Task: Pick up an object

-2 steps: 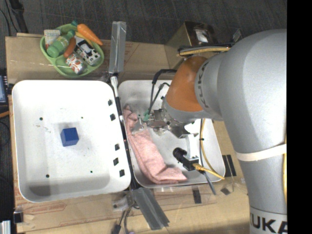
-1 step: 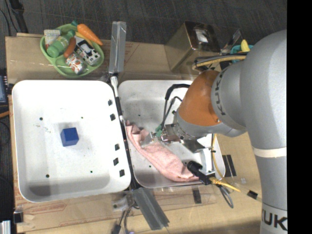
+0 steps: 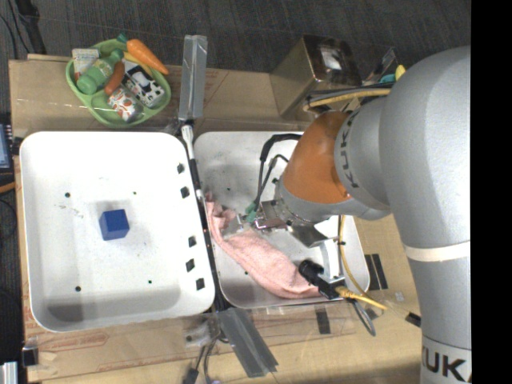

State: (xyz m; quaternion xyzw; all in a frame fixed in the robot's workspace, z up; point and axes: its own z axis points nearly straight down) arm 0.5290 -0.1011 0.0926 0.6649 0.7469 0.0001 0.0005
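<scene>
Two shallow white bins of smooth moulded plastic were seen side by side on the counter (image 3: 240, 86). In the left bin (image 3: 48, 214) a small blue cube (image 3: 114, 224) — hard-edged and matte — was seen lying alone near the middle of the floor. In the right bin (image 3: 232, 158) a soft pink cloth (image 3: 260, 258) was seen crumpled into a long fold running from the left wall toward the near right corner. The claw (image 3: 260, 218) was found lowered into the right bin just above the far end of the cloth; whether it was open or closed could not be told, the wrist and cabling being in the way. The grey arm (image 3: 416, 150), with its glossy orange band (image 3: 316, 162), was seen covering much of that bin. At the far left of the counter a green bowl (image 3: 80, 90) was seen, filled with toy food — a carrot (image 3: 146, 53) among it.
</scene>
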